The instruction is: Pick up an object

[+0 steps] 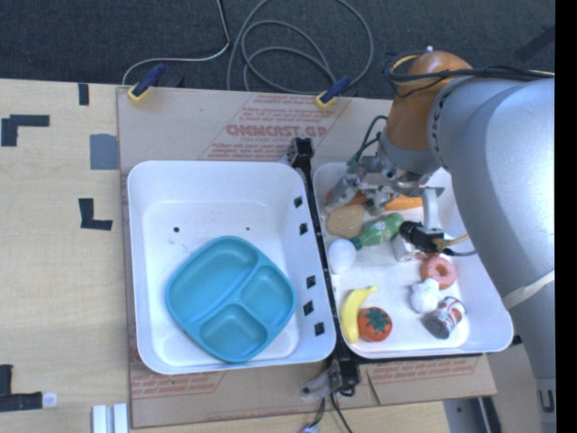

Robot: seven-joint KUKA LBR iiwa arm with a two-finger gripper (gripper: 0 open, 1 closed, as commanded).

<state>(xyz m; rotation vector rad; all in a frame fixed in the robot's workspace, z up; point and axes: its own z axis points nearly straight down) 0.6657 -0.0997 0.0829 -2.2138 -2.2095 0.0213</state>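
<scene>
The tool (pixel 365 186) sits low in the right bin (pixel 491 332), at its far end; how its jaws stand cannot be told. Just beside it lie a tan cookie (pixel 344 221) and a green bottle (pixel 379 231), the bottle's long axis running left-right, slightly tilted. The left bin (pixel 144 197) holds a blue tray (pixel 230 298).

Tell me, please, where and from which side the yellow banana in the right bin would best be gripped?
Probably across the middle of the banana, coming straight down from above. It lies flat on the right bin floor, curved, its long axis running roughly near to far. The tomato sits against its lower end, so the fingers would fit best higher up, closing across the narrow width.
</scene>
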